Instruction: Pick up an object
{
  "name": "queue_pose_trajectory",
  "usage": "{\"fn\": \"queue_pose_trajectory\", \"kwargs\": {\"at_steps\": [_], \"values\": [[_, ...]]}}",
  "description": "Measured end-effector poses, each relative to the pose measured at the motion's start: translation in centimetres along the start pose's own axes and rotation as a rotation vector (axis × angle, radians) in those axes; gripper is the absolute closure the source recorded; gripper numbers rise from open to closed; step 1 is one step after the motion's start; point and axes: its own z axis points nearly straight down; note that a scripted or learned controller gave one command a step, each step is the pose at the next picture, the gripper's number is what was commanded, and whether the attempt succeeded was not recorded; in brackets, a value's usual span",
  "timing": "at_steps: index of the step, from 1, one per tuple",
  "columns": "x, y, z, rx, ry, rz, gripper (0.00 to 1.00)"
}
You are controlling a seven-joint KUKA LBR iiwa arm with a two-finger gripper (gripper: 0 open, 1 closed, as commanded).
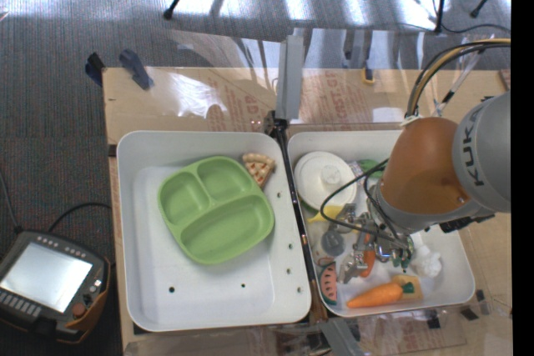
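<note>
- The right bin (pixel 464 275) holds a cluster of small toy foods, any of which could be the thing to pick up; they lie mostly along its lower half.
- A toy carrot (pixel 377 294), orange with a green top end, lies flat near the bin's front edge, its tip pointing left.
- A watermelon slice (pixel 329 281), red with a green rind, lies just left of the carrot, against the bin's left wall.
- A white round dish (pixel 324 177) sits in the bin's upper left part, and a yellow piece (pixel 330 213) shows just below it.
- A small white item (pixel 427 261) lies to the right of the carrot's green end; its kind is too unclear to name.
- The hand (pixel 367 250) is low inside the right bin, above the carrot and right of the watermelon slice, amid metal parts and looped black cables.
- A small orange-red piece (pixel 368 259) shows right at the hand, but whether the fingers are apart or closed, or grip anything, cannot be told from this angle.
- The arm's orange band (pixel 421 171) and grey body (pixel 492 150) reach over the bin's right half and cover part of its floor.
- The left bin (pixel 133 213) carries a green divided plate (pixel 215 208), lying flat and turned at a slant.
- A waffle-patterned toy piece (pixel 259 168) rests touching the plate's upper right corner.
- Both bins stand side by side on the counter (pixel 183 96).
- A handheld control pendant (pixel 50 279) with a screen lies on the floor off the counter's left.
</note>
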Motion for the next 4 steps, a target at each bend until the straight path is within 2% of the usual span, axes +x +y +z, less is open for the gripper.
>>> {"fn": "queue_pose_trajectory", "kwargs": {"at_steps": [1,2,3,4], "values": [[-0.2,0.0,-1.1,0.003,-0.005,-0.004,1.00],[-5.6,5.7,-10.7,0.000,-0.018,-0.067,1.00],[-2.7,-1.1,-5.5,0.000,-0.003,-0.336,1.00],[-2.8,-1.1,-5.6,0.001,-0.006,-0.338,0.00]]}}
